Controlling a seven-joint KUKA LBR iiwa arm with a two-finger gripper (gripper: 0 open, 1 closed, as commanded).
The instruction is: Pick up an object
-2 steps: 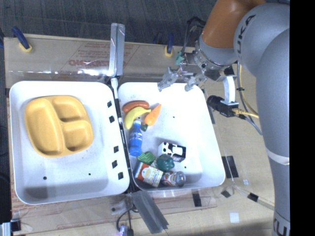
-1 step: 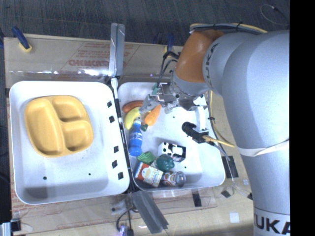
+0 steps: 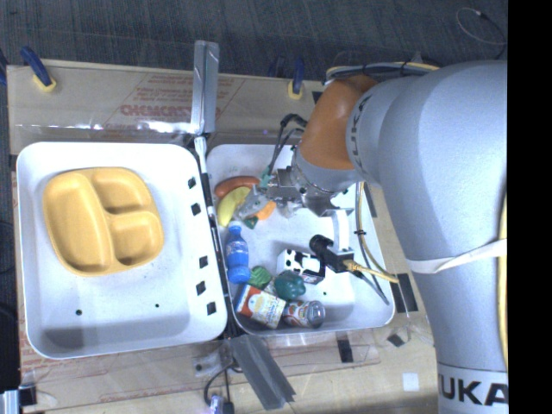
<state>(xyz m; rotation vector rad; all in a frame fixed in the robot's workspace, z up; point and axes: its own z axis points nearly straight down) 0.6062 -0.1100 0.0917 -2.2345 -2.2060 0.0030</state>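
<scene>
My gripper [image 3: 263, 198] reaches down into the right bin [image 3: 366, 313] near its upper left part, below the orange wrist band. Its tip sits right over a yellow banana [image 3: 229, 203] and an orange carrot-like piece [image 3: 261, 211], beside a red sausage-shaped item [image 3: 235, 184]. Whether anything lies between the fingers is hidden by the wrist. A blue bottle [image 3: 236, 254] lies along the bin's left wall. Green items [image 3: 289, 285], a red-and-white carton [image 3: 262, 307] and a small can [image 3: 310, 314] lie at the bin's front.
The left bin [image 3: 52, 317] holds a yellow divided tray [image 3: 103, 218] in its upper half. A metal divider bar [image 3: 204, 84] stands between the bins at the back. The grey arm body covers the view's right side. A black-and-white object [image 3: 310, 257] sits mid-bin.
</scene>
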